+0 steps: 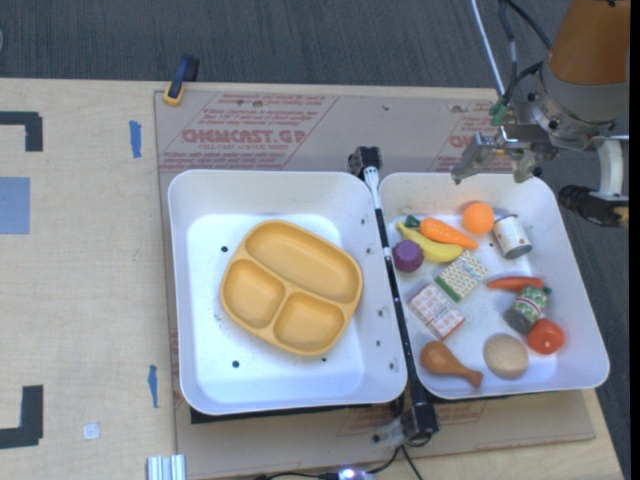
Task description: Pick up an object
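On a pale wooden bench stand two white bins; the left bin (190, 268) holds a yellow divided plate (290, 286), the right bin (575, 268) many small toy foods. The gripper (497, 158) hangs above the far rim of the right bin, its fingers spread apart, holding nothing. The toy carrot (447, 233), near that rim, looks light, stiff and smooth; I would grasp it across its middle.

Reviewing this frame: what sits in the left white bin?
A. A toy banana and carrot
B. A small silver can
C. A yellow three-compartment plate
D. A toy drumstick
C: the yellow three-compartment plate lies alone in the left bin; the toy foods and the can are all in the right bin.
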Tool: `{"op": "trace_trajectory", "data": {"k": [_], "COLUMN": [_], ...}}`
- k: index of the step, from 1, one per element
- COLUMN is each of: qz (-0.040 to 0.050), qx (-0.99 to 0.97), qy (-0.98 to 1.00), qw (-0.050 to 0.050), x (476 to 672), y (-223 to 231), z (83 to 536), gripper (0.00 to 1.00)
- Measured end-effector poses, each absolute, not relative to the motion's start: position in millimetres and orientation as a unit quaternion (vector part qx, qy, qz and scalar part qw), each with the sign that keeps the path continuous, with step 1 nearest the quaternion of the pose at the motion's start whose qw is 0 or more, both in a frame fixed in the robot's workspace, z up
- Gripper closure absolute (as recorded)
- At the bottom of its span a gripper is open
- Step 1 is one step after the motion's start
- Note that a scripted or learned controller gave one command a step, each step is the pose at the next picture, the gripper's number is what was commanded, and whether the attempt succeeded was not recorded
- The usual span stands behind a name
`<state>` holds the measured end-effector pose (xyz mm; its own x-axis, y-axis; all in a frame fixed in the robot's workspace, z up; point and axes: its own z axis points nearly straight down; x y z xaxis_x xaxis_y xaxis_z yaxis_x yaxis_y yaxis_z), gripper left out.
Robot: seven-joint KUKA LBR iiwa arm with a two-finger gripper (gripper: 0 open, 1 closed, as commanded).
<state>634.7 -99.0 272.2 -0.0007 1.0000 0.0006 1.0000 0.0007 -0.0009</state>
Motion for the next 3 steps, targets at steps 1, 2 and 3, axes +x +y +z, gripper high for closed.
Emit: {"op": "trace_trajectory", "data": {"k": [1,2,3], "qz": [0.0011,-0.0006,-0.0020], "qx": [-0.708,-0.707,-0.708], "qy": [-0.707,-0.707,-0.707], "qw": [0.001,0.000,-0.004], "x": [623.1,577.9,579.8], "y": [-138.7,-114.2,-114.9], "z": [115.3,85.7,97.4], "gripper": [0.00,0.00,1.00]}}
